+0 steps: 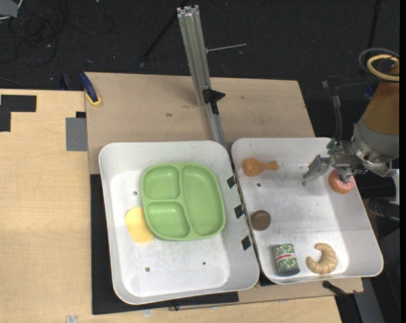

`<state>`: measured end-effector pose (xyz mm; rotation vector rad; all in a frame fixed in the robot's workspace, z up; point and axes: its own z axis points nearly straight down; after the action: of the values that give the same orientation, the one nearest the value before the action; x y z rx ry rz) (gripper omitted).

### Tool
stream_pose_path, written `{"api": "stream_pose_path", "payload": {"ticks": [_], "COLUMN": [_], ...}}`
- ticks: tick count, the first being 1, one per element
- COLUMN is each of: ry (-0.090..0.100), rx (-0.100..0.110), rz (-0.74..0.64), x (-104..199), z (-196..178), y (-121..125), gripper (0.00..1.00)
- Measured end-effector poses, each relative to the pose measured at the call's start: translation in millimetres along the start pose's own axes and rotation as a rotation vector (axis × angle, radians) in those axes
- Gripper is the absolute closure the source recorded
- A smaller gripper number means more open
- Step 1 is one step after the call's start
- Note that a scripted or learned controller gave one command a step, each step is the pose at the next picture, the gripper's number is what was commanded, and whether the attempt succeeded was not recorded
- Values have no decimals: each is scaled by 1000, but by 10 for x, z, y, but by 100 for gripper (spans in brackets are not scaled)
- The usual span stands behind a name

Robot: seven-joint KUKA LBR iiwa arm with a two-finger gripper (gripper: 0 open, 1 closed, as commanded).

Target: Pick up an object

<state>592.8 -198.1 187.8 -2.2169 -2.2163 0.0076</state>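
Camera view: both white bins are seen from above at a slant, with the arm (pixel 381 123) reaching in from the right.
Left bin (pixel 122 261): a green divided plate (pixel 183 201) is seen near its middle, with a yellow object (pixel 138 225) touching the plate's lower left edge and partly tucked beneath it.
Right bin (pixel 303 214): an orange drumstick-like toy (pixel 258 166) is noted at the upper left, a small brown round piece (pixel 260 219) left of centre, a green-labelled can (pixel 285 259) lying near the lower edge, and a tan croissant (pixel 323 258) just beside it.
Gripper (pixel 330 170): it is placed over the upper right of the right bin, tilted, with one grey finger (pixel 315 168) angled out to the left.
Red-orange ball (pixel 341 182): it is seen at the gripper's tip, touching or just under it, by the bin's right wall.
Grip state: whether the fingers are spread or closed cannot be told, and no hold on the ball can be confirmed.
Step in hand: judged to be the approach or closing stage on the ball.
Next move: the fingers would need to be centred on either side of the ball, closed, then lifted straight up; a roll against the bin wall is the likely risk.
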Motion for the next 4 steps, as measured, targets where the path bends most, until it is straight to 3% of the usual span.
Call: {"api": "stream_pose_path", "payload": {"ticks": [2, 3, 4], "ry": [-3, -3, -2], "rx": [-13, -8, -11], "rz": [1, 4, -2], "x": [53, 40, 57], "z": [860, 786, 307], "y": [-69, -85, 6], "gripper": [0, 100, 100]}}
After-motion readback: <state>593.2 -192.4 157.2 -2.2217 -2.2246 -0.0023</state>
